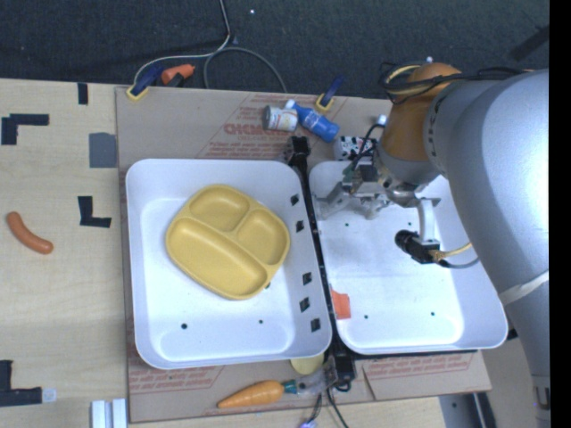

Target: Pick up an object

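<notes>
Wooden desk (53, 176), cardboard underlay, two white bins (147, 328), yellow divided plate (227, 239) in left; tool (352, 190) state indiscernible.

Broad, smooth arm (500, 176) in pale grey with a soft sheen, rounded like a thick cylinder, a thin lighter seam running slantwise across its lower part. Above the wrist, an orange band (412, 123), glossy and curved, topped by a dome-like orange cap edged in a dark ring. Below the band, a metallic grey gripper (361, 190) assembly with angular silver brackets and small black fittings. Thin black and white cables looped beside the wrist. Lower down, a white bracket carrying a small black cylindrical part (417, 243), with a yellowish cable trailing from it toward the arm's body. Fingers too blurred and small to make out clearly.
</notes>
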Tool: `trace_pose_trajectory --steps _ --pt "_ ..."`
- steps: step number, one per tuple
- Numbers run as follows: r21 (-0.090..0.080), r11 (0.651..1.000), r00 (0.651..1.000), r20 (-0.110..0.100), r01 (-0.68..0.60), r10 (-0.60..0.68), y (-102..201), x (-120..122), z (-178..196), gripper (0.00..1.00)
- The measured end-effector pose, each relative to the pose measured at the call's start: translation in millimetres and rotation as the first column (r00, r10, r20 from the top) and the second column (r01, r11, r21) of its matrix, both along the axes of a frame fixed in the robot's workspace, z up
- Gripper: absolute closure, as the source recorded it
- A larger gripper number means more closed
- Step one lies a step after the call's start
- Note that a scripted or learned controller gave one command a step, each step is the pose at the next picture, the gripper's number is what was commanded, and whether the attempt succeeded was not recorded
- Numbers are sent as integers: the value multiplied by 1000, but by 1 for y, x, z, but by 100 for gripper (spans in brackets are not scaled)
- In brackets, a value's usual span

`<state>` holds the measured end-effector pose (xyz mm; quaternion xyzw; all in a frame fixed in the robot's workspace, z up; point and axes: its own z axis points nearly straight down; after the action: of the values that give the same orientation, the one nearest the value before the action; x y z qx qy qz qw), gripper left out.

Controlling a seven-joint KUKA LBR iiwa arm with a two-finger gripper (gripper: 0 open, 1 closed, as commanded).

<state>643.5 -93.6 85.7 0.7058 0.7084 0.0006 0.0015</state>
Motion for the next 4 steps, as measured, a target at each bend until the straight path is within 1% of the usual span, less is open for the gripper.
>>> trace_pose_trajectory --steps 1,2,3,4 --pt "1 1000 1000 -2 0 0 -7 26 -1 0" --pt "-2 1000 1000 -2 -1 1 -7 26 10 100" --pt "-2 1000 1000 -2 -1 1 -7 26 10 0" --pt "-1 1000 1000 -5 5 -5 -41 24 4 0"
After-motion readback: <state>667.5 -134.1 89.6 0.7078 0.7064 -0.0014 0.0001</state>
